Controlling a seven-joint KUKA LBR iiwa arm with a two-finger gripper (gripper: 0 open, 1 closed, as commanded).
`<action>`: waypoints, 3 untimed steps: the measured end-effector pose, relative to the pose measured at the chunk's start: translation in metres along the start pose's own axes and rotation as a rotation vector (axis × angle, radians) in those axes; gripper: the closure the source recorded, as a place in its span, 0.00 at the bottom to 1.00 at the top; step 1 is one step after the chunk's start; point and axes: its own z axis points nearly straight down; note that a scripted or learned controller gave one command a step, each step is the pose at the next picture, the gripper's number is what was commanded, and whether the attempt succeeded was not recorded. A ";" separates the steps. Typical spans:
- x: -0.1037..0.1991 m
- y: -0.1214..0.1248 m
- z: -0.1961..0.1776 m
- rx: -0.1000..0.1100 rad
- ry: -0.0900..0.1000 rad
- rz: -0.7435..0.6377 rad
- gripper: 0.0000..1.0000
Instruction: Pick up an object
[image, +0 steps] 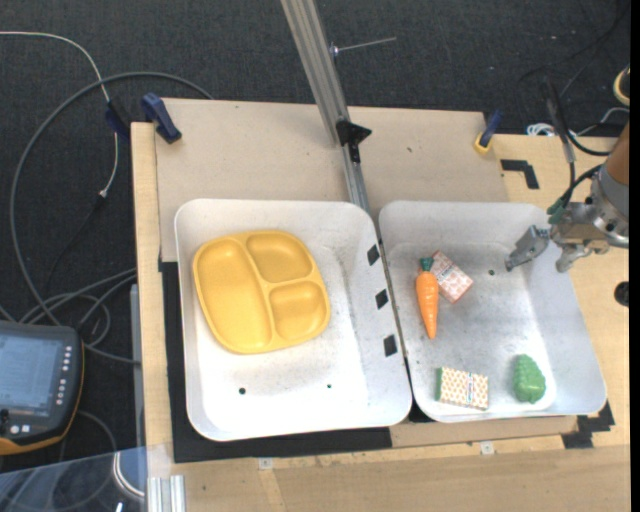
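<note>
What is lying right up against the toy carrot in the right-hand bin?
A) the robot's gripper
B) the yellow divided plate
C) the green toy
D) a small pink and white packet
D: the small pink and white packet lies against the upper right of the carrot, near its leafy end, in the right bin.

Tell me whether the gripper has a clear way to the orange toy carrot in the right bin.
Probably yes. The gripper hovers over the right white bin, open, and bare floor lies between it and the orange toy carrot; a small patterned box touches the carrot's top.
</note>
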 end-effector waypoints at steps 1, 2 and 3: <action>0.009 0.006 0.053 0.001 0.001 -0.001 0.00; 0.009 0.005 0.106 0.001 0.001 -0.001 0.00; 0.009 0.008 0.091 -0.007 -0.001 -0.001 1.00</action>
